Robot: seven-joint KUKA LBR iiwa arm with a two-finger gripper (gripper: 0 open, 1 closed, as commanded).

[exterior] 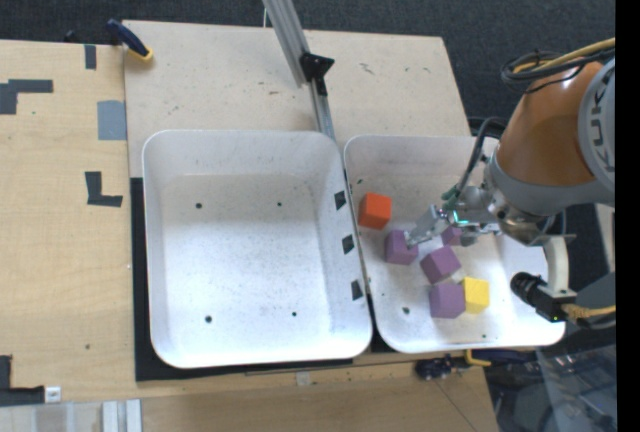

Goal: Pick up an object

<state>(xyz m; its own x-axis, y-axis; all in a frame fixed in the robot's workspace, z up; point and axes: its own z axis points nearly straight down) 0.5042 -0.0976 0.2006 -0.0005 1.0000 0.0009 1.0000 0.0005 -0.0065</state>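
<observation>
Several small blocks lie in the right bin (405, 170). An orange cube (375, 211) sits near its left wall. A purple block (399, 247) lies just below it, and two more purple blocks (440, 264) (447, 300) follow toward the front, with a yellow cube (477, 295) beside the last. My gripper (443, 225) hangs low over the middle of this bin, just right of the upper purple block and above the middle one. A bit of purple (452, 236) shows under it. Nothing is visibly held.
The left bin (240, 250) lies next to the right one, sharing a raised rim. A slanted metal rail (277, 5) crosses the back of the bench. A blue and yellow tool (130, 40) lies at the far left corner. The arm's orange body (555, 140) covers the right bin's right side.
</observation>
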